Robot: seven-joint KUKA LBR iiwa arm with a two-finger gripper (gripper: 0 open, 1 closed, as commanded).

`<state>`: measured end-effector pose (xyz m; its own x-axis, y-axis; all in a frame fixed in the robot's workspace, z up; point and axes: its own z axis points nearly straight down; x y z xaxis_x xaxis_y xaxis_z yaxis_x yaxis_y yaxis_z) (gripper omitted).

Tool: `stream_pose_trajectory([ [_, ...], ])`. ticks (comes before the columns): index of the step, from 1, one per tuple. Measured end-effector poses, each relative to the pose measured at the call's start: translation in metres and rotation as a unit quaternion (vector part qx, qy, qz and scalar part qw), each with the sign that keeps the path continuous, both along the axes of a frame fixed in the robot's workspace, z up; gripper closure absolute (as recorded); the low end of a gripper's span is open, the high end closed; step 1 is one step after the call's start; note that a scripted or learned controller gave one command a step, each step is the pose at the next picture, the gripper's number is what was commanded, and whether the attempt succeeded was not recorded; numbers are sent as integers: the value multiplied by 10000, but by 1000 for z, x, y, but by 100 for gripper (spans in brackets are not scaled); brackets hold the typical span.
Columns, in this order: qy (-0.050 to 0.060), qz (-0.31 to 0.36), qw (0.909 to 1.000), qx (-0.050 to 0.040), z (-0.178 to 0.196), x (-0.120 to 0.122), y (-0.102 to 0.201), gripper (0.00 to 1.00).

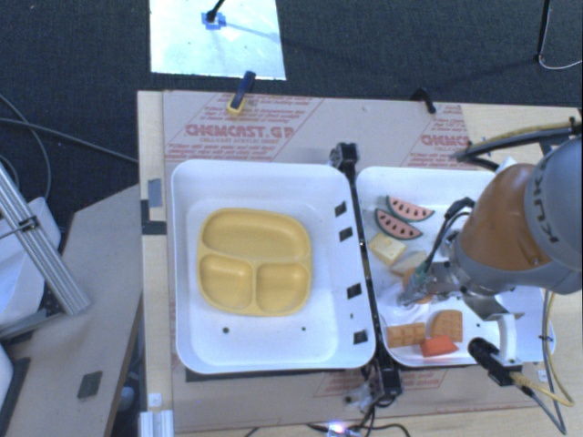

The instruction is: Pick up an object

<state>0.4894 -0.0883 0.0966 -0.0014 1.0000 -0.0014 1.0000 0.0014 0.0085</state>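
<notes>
Gripper (417,289) hung low in the right-hand shallow white bin (378,182), directly over a pale yellow cheese-like wedge (390,247) lying up-left of it; whether it was open or closed could not be told.

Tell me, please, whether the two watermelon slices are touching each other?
Apart: the camera view shows a white strip of bin floor between the upper watermelon slice and the lower watermelon slice.

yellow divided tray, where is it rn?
The yellow divided tray lies in the middle of the left bin in the camera view, across the divider from the right bin with the toy food.
</notes>
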Motion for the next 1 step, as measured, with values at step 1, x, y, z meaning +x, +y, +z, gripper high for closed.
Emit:
stream_pose_trajectory([
  [1, -8, 59, 10000, 25, 93, 0, 75, 100],
])
